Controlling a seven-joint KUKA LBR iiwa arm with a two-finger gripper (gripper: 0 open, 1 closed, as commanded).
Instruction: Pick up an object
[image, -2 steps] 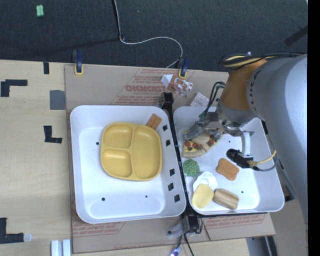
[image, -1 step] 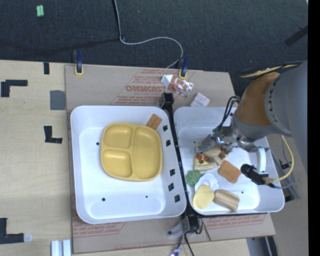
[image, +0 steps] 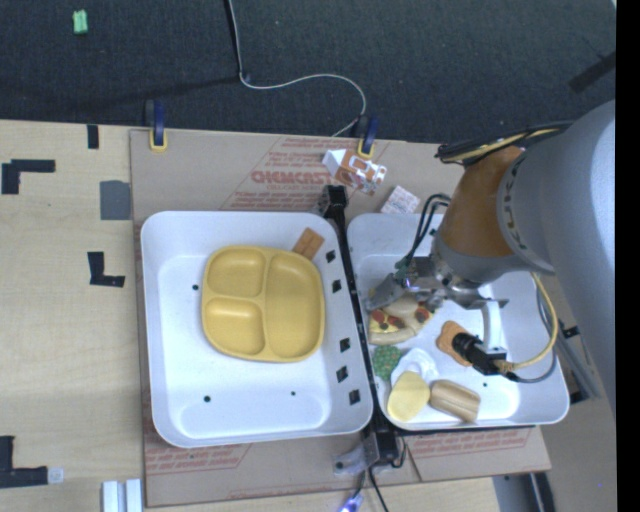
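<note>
My gripper (image: 405, 293) is low in the right bin (image: 540, 405), over the pizza slice (image: 392, 322) by the divider; can't tell its state. Bread roll (image: 455, 399) and pale disc (image: 407, 396) lie nearer the front rim.

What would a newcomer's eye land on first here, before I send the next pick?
The yellow plate, split into compartments, sits alone in the middle of the left bin. The grey arm with its orange band reaches in from the right, its hand low over the right bin. There small toy foods crowd together, among them a pizza slice, a yellow piece and a bread roll.
</note>
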